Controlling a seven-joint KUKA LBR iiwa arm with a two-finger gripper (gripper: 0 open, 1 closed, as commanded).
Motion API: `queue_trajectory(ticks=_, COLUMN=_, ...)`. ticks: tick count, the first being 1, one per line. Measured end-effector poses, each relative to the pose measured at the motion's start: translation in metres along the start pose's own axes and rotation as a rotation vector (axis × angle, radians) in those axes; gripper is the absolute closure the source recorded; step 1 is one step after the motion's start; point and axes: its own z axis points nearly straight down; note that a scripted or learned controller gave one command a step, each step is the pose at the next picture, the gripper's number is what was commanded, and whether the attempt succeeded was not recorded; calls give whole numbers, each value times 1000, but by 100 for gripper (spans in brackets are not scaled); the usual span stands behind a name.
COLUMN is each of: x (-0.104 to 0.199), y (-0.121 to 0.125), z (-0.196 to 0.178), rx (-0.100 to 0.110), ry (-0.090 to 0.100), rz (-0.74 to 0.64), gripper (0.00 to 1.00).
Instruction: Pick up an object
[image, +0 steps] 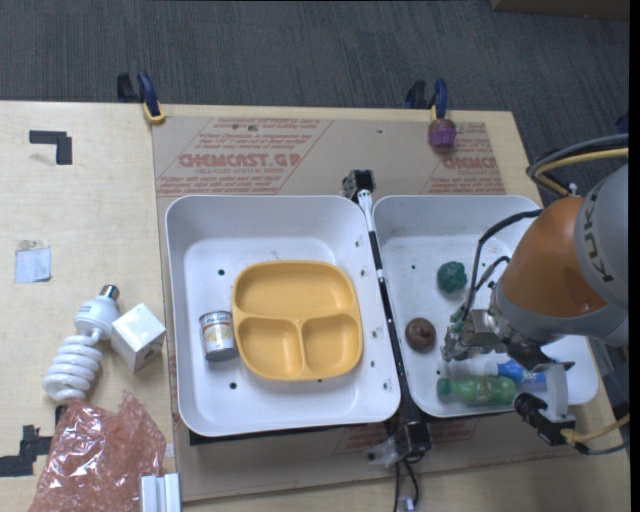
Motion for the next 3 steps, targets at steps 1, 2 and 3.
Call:
queue_trajectory(ticks=1, x=65, y=15, z=-90, rx=2, ry=0, rz=-3, gripper=100)
queue_trajectory(ticks=2, x=65, y=15, z=-90, rx=2, ry=-1, rz=-4, gripper=0)
queue_trajectory(ticks=3, x=65, y=15, z=-90, rx=2, ry=-1, rz=-4, gripper=0)
